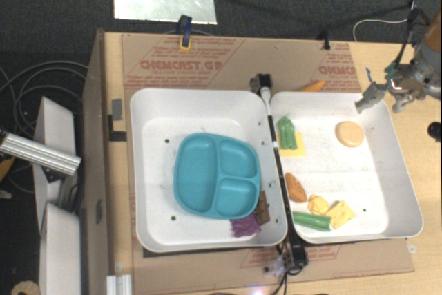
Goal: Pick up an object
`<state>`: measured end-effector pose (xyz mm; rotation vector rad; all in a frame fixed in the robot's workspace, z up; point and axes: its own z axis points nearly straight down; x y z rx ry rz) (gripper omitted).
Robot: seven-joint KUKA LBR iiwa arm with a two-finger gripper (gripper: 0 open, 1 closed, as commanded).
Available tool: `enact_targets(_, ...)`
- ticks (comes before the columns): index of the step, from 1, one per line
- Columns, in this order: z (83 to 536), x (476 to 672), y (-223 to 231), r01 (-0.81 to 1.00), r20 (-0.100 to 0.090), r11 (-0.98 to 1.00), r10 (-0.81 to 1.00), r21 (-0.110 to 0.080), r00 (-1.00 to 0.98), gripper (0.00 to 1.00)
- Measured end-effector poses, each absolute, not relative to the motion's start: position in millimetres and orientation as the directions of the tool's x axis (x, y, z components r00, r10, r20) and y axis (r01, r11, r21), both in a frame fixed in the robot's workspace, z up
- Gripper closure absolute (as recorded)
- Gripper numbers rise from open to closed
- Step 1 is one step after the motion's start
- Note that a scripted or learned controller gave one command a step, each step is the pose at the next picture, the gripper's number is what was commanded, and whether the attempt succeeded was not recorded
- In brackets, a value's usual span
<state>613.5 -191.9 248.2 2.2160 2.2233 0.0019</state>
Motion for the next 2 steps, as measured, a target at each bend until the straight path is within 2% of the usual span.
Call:
enact_targets(1, 76, 626.9, -206, 1.0, 0.001, 0.002, 1.0, -0.004, -0.002, 0.0)
enact_targets(2, 96, 630.5, -206, 1.0, -0.002, 0.004, 1.0, 0.007, -0.004, 1.0)
